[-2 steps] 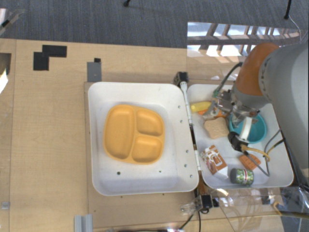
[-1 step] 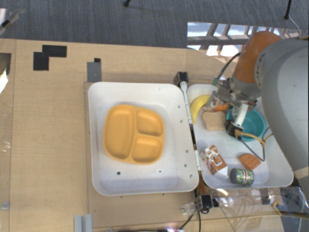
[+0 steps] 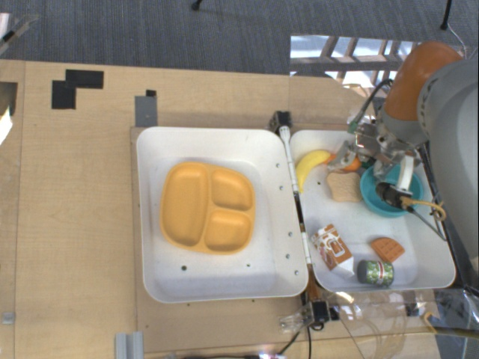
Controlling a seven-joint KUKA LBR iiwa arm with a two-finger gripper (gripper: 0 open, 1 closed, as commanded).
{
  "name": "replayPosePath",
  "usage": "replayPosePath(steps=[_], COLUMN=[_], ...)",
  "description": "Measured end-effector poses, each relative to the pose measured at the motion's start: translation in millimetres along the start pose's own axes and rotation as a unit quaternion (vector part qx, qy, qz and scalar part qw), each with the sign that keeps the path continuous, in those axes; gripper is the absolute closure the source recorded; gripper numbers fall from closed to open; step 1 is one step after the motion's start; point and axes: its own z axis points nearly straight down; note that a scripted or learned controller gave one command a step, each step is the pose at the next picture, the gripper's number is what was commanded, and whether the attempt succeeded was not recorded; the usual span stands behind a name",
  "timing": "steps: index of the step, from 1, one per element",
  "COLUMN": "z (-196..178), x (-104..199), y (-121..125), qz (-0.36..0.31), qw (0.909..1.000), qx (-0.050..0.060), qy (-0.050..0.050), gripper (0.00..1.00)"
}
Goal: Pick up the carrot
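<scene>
The carrot (image 3: 351,167) shows as a small orange sliver in the right bin (image 3: 426,275), between the banana and the teal dish and at the top edge of the bread slice. My gripper (image 3: 355,154) hangs directly over it at the bin's upper middle, and its body covers most of the carrot. I cannot tell whether the carrot is between the jaws or just lying under them. The grey arm with its orange band (image 3: 419,73) reaches in from the upper right.
The right bin also holds a banana (image 3: 312,163), a bread slice (image 3: 344,188), a teal dish (image 3: 383,193), a snack packet (image 3: 331,247), a brown waffle (image 3: 387,249) and a green can (image 3: 374,272). The left bin (image 3: 157,275) holds a yellow divided plate (image 3: 208,207).
</scene>
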Motion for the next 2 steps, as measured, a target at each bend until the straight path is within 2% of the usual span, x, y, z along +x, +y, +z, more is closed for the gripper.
replayPosePath(steps=[1,2], z=[-14,-99], x=[2,120], y=[-1,-58], qz=[-0.003,-0.041], qw=[1.0000,0.9984], qx=[0.005,-0.038], qy=[0.000,-0.005], gripper=[1.00,1.00])
